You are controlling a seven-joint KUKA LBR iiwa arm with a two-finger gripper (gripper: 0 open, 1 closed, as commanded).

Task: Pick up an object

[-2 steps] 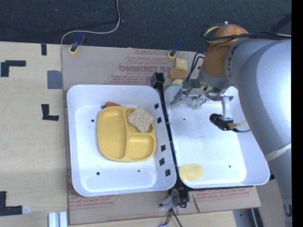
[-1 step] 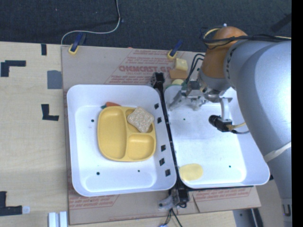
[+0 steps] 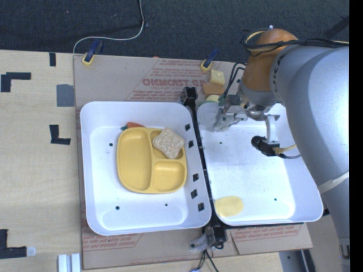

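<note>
My gripper (image 3: 222, 119) hangs over the far left corner of the right bin (image 3: 283, 191), below the orange band of the arm. A pale yellow flat round piece (image 3: 228, 206) lies at the near left of that bin, well away from the gripper. In the left bin (image 3: 96, 169) sits a yellow divided plate (image 3: 148, 162) with a beige, rough-looking square piece (image 3: 168, 143) resting on its far right compartment. A small orange item (image 3: 134, 124) peeks out behind the plate's far edge.
Behind the right bin's far left corner, on the cardboard, stand a yellow block (image 3: 216, 75), a tan block (image 3: 212, 88) and a pale green item (image 3: 211, 99). A black divider (image 3: 195, 152) runs between the bins. The arm's bulk covers the right side.
</note>
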